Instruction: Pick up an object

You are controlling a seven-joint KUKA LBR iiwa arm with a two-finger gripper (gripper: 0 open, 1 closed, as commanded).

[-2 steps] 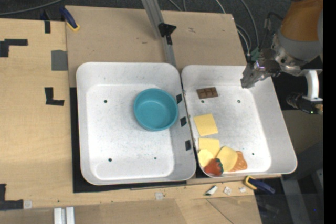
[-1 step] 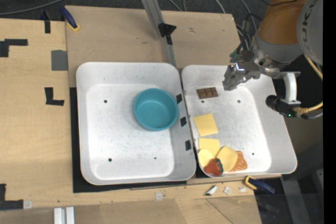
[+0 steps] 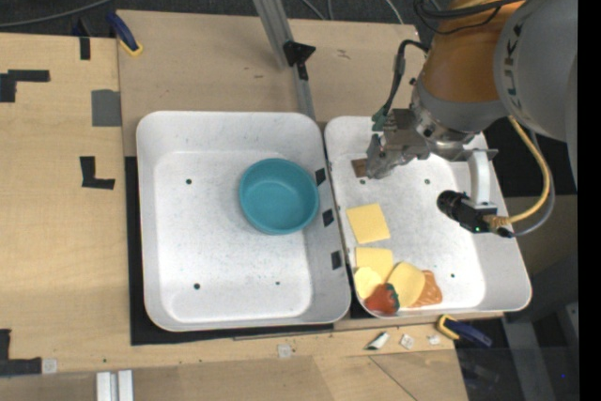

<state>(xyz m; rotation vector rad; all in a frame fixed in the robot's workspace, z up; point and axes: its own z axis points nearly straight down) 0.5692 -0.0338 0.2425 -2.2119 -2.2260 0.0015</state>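
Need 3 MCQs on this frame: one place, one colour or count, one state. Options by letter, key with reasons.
1. Where is the round blue plastic bowl?
A. left white bin
B. right white bin
C. on the bench

2. What colour is the flat square slice lying alone in the right white bin?
A. green
B. yellow
C. black

3. How does the bowl stand?
A. upside down
B. on its side
C. upright, mouth up

Key: 1 A, it sits inside the left bin's walls. 2 B, pale yellow below the claw. 3 C, its hollow inside shows.
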